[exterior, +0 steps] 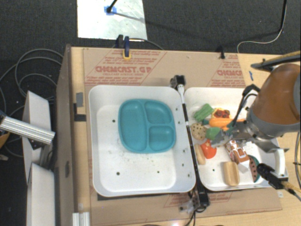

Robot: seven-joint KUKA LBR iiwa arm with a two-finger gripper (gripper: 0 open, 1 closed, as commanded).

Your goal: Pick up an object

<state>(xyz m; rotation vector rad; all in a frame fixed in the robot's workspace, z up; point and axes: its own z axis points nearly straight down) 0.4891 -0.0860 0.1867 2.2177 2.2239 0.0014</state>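
1. Grey and orange, the arm point(277, 98) reaches in from the right and hangs low over the right bin point(263, 185). Its gripper point(225, 136) sits down among the toy food. I cannot tell how the gripper is set, because the arm's own body covers most of it.
2. The step looks like the reach-down, just before the grab. Nothing is lifted yet, as far as I can see.
3. Right beside the gripper are a red piece point(208, 150), a dark green piece point(214, 133) and an orange piece point(221, 122). Any of them could be the thing to pick.
4. A little farther off lie a spotted cookie point(198, 130), a green leaf shape point(203, 112), a tan bread piece point(231, 173) and a brown and white snack point(236, 152).
5. Next, I think the gripper must close on just one piece and lift straight up. The toys are crowded, so it could slip.
6. The left bin point(108, 182) holds a teal plate point(146, 125), well apart from the gripper.
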